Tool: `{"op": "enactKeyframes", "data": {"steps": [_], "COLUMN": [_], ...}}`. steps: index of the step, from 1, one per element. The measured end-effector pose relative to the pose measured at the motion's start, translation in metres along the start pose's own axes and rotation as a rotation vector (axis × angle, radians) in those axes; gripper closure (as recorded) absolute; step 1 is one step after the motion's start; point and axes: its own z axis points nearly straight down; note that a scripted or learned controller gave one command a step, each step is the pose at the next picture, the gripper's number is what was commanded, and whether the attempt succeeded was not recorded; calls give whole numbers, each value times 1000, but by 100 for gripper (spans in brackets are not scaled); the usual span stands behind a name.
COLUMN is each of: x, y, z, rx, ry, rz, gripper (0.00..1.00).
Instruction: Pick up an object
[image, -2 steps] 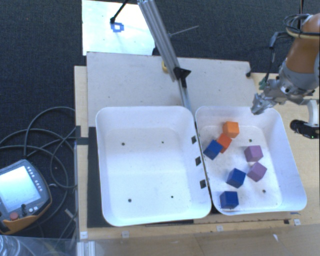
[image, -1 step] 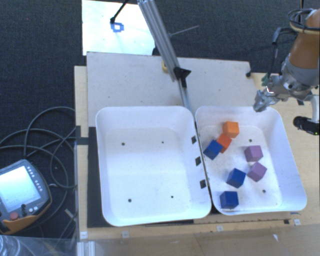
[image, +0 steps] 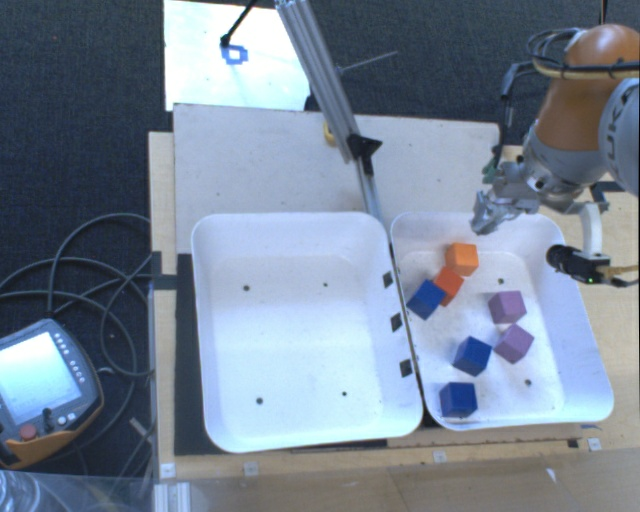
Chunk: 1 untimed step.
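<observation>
The right bin (image: 575, 330) holds several small cubes. Two orange cubes (image: 461, 258) (image: 449, 284) lie at its upper middle, with a blue cube (image: 425, 299) touching the lower orange one. Two purple cubes (image: 507, 306) (image: 514, 343) lie right of centre. Two more blue cubes (image: 472, 355) (image: 458, 399) sit toward the front. My gripper (image: 489, 217) hangs over the bin's far edge, above and just right of the upper orange cube, with nothing visibly between its fingers.
The left bin (image: 215, 300) stands beside the right one, and black clips (image: 396, 322) mark the shared wall. A metal rod (image: 330, 85) slants down from the top to that wall. Cables and a teach pendant (image: 40, 390) lie off the bench at left.
</observation>
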Motion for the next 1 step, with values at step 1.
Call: {"op": "enactKeyframes", "data": {"steps": [1], "x": [59], "y": [-20], "z": [-6], "rx": [1], "ry": [1], "rz": [0], "gripper": [100]}}
